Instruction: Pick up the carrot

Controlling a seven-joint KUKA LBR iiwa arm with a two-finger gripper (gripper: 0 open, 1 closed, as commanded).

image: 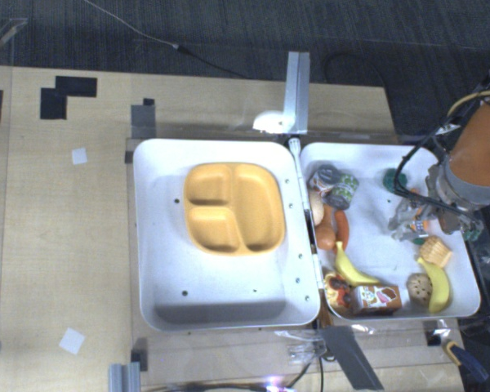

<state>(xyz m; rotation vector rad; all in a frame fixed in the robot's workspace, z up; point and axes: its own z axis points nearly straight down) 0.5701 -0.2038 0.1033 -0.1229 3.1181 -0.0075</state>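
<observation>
Nearest the camera in the right bin, a red-labelled bottle is lying beside a cookie and two bananas. Farther back, the carrot is resting near the bin's left wall, well apart from the gripper, whose grasp I cannot tell. The left bin is holding a yellow divided plate

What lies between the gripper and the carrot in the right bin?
In the camera view, bare white bin floor separates the gripper from the carrot; nothing lies there.
</observation>
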